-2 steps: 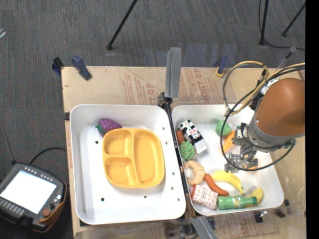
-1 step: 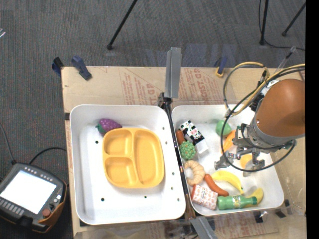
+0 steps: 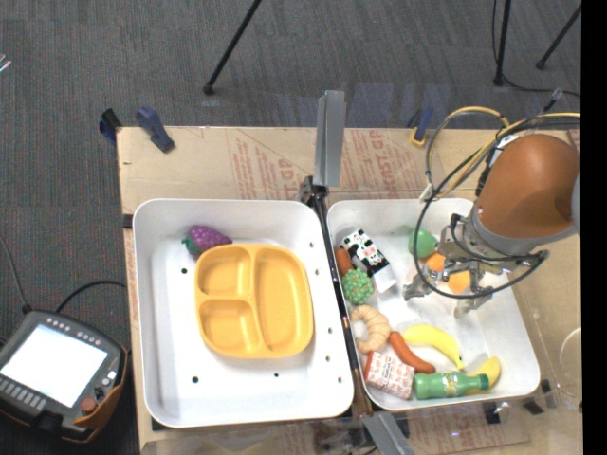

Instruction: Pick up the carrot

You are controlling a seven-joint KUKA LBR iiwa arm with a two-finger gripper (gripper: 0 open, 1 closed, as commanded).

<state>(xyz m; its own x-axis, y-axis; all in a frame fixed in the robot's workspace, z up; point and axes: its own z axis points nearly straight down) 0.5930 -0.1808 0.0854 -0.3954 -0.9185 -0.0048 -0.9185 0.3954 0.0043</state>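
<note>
The carrot (image 3: 342, 259) is a small orange piece at the left wall of the right bin (image 3: 522, 335), just above the green broccoli (image 3: 358, 286). My gripper (image 3: 443, 297) hangs well to the carrot's right, over the middle of that bin, under the arm's orange band (image 3: 526, 186). It is open, its fingers (image 3: 414, 291) spread either side of an orange round fruit (image 3: 447, 275) that is partly hidden under the wrist. Nothing is lifted between them.
The right bin also holds a cow-patterned carton (image 3: 364, 250), a green ball (image 3: 423, 243), a croissant (image 3: 371, 327), a red sausage (image 3: 411, 351), a banana (image 3: 434, 341), a red box (image 3: 389, 374) and a green bottle (image 3: 449, 384). The left bin (image 3: 161, 349) holds a yellow divided plate (image 3: 253, 300) and purple grapes (image 3: 206, 239).
</note>
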